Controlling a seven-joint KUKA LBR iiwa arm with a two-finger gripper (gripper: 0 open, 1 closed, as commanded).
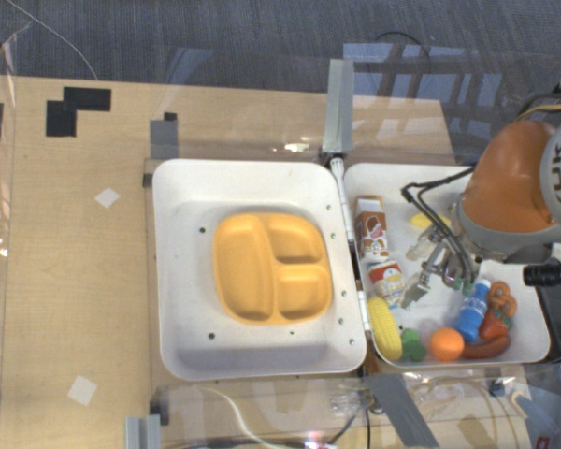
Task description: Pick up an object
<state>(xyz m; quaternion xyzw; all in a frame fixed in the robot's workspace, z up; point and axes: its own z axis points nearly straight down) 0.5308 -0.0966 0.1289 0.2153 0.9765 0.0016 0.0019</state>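
Camera view is showing the gripper (pixel 428 274) hanging low over the middle of the right bin (pixel 540 346). Its fingers are standing apart and nothing is sitting between them, so no pick is done yet. Candidates are lying close by: a bottle (pixel 371 228) along the bin's left edge, corn (pixel 384 326) at the front-left corner, an orange ball (pixel 446 343) by the front edge. The left bin (pixel 178 251) is carrying a yellow tray (pixel 271 267). Descent, closing and lifting are all remaining, I judge.
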